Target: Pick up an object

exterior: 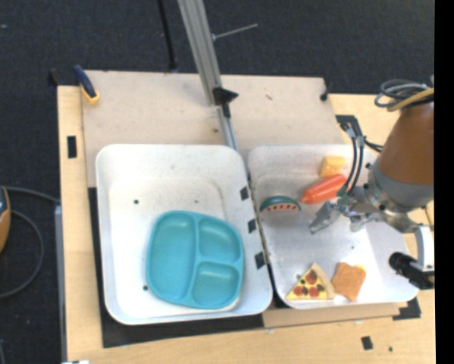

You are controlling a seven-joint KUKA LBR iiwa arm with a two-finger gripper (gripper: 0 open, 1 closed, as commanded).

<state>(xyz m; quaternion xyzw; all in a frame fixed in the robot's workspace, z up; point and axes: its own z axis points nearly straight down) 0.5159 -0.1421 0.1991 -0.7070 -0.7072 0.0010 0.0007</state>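
Note:
The right bin (287, 161) holds several toy foods. An orange carrot (323, 189) lies near its middle, a yellow cheese block (333, 164) behind it, and a watermelon slice (279, 205) by the left wall. A pizza slice (311, 284) and an orange bread piece (349, 280) lie at the front. My gripper (334, 217) hangs over the middle of this bin, just in front of the carrot and right of the watermelon slice. Nothing visibly sits in its grasp. The arm's orange band (410, 139) covers the bin's right side.
The left bin (136, 169) carries a teal divided plate (195, 259) in its front half. A metal post (204, 48) slants from the back of the bench down to the gap between the bins. Cables (401, 95) loop behind the arm.

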